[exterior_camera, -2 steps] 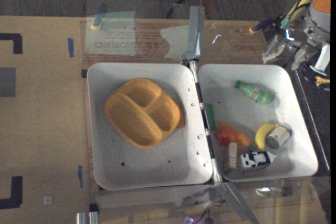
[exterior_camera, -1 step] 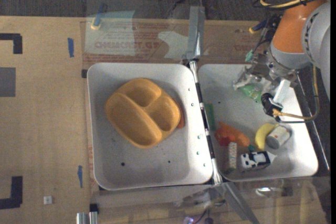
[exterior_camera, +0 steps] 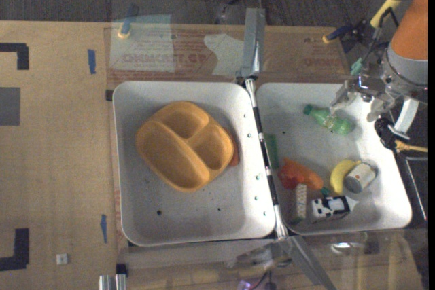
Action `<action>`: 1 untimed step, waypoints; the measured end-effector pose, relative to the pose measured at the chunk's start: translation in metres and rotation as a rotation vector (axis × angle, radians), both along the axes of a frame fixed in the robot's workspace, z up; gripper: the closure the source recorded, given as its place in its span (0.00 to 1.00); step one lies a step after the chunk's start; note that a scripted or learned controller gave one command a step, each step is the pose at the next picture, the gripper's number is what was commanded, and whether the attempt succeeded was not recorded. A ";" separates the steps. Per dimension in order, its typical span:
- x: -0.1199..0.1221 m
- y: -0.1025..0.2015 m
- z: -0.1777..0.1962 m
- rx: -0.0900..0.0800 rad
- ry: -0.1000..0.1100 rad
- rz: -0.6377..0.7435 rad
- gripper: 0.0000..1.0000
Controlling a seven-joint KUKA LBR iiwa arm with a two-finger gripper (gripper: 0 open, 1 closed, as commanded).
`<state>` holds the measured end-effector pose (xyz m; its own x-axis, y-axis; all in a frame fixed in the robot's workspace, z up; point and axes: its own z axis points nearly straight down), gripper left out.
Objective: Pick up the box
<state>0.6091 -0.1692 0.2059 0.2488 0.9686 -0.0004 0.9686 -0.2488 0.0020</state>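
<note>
Jaws spread apart, nothing between them, gripper (exterior_camera: 357, 104) hanging over the far right part of the right bin (exterior_camera: 402, 212).

- Well off to the view's left of the jaws: left bin (exterior_camera: 124, 146), with a big orange divided plate (exterior_camera: 183, 145) lying flat inside, roughly in the middle.
- Just under and slightly left of the jaws: green bottle (exterior_camera: 329, 119) lying on its side, close to one fingertip (touching or not, can't tell).
- Lower in the view, left of the jaws: orange lump (exterior_camera: 301, 175), maybe a toy carrot, hard to say.
- Almost straight below the jaws in the view: yellow thing (exterior_camera: 341, 175), pressed up against a grey-and-white cup (exterior_camera: 359, 178) on its right.
- Box (exterior_camera: 331, 207): black-and-white cow pattern, well apart from the jaws, down near the bin's near edge, just below the yellow thing. Lying loose on the bin floor.
- Right beside the box on its left: small pale patterned block (exterior_camera: 300, 202).
- Further left, along the bin's wall: thin green stick (exterior_camera: 272, 150).
</note>
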 end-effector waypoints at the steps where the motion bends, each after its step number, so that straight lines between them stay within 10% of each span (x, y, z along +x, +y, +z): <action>1: 0.000 0.000 0.000 0.000 0.001 0.000 0.00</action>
<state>0.6088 -0.1694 0.2054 0.2492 0.9684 -0.0002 0.9684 -0.2492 0.0013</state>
